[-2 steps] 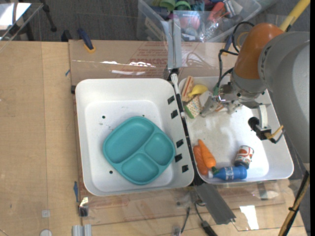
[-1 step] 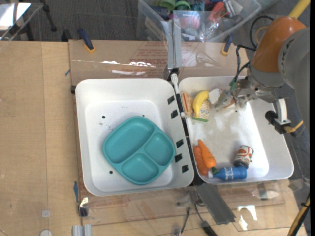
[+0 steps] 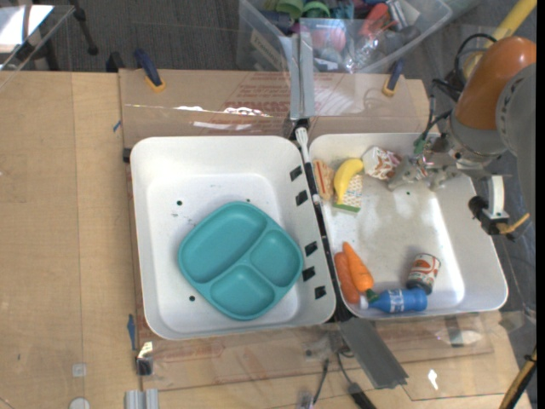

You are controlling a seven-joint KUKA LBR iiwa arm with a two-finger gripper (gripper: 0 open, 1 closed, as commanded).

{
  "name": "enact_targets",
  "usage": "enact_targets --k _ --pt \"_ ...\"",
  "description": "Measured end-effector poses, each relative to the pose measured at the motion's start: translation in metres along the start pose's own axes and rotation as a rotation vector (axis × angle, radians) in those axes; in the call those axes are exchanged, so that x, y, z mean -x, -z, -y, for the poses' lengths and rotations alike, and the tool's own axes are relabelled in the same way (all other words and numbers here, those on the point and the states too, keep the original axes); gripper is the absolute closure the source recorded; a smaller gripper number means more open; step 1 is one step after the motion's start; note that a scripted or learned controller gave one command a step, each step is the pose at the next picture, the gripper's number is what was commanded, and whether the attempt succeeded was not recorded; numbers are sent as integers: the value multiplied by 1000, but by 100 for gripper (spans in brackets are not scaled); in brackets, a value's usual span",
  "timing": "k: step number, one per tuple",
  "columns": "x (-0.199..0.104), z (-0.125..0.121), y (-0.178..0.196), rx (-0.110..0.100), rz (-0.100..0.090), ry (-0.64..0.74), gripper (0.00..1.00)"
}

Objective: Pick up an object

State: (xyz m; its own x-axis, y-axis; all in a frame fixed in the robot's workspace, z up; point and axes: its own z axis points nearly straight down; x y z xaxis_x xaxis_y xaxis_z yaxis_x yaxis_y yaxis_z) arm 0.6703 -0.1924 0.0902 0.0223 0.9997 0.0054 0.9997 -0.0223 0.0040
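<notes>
Reaching claw (image 3: 415, 170) beside crumpled wrapper (image 3: 381, 163).

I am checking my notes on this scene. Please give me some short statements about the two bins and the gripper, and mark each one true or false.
1. The teal divided plate lies in the left bin. True.
2. The banana lies in the left bin. False: it is in the right bin, near the divider.
3. The blue bottle lies near the right bin's front edge. True.
4. The gripper is over the teal plate. False: it is at the right bin's far side, beside a small wrapped item.
5. The carrot stands upright. False: it lies flat.
</notes>
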Motion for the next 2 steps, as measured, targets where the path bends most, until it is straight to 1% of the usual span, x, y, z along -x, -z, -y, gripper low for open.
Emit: enact_targets --k 1,2 --pt "-73 2 -1 3 4 6 0" --pt "-40 4 35 -5 5 -11 0"
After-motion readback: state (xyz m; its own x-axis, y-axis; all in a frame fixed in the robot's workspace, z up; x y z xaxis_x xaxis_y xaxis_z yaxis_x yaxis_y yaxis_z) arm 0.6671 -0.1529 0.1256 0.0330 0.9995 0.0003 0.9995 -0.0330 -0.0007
